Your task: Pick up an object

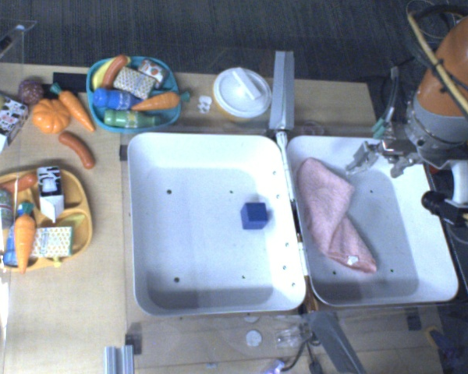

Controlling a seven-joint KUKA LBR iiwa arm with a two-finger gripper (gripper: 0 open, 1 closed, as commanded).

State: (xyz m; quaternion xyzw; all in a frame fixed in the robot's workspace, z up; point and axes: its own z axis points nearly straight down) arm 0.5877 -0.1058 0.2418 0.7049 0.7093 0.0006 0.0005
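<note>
Two white bins (pixel 210 150) sit on a tan counter (pixel 101 240); dark carpet lies behind. The end effector (pixel 377 162) hovers, fingers spread, near a pink cloth (pixel 331 209).

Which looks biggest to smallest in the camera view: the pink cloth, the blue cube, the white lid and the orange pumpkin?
1. pink cloth
2. white lid
3. orange pumpkin
4. blue cube
The pumpkin and cube are close in size, so that order is uncertain.
</note>
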